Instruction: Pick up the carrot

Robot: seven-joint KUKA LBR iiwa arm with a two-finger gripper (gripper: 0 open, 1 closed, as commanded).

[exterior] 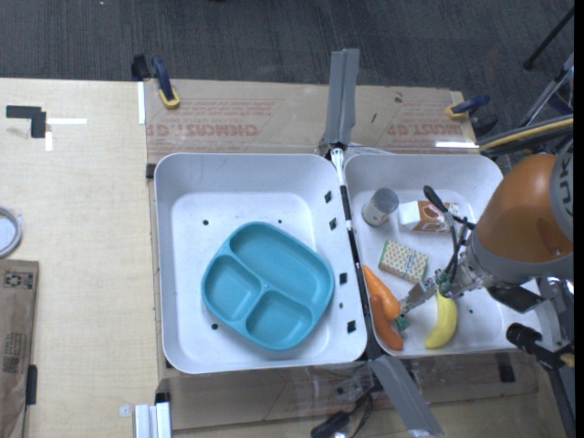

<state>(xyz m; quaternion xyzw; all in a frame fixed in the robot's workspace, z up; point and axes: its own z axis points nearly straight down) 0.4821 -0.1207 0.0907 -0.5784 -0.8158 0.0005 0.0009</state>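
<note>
The carrot (383, 307) lies along the right bin's (493, 340) lower-left wall, and the gripper (415, 296), fingers apart just right of it and beside the banana (442, 321), may pinch the wall or nudge the banana.

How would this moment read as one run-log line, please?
carrot: lying in right bin | hand: beside carrot | grasp: not seen
</note>
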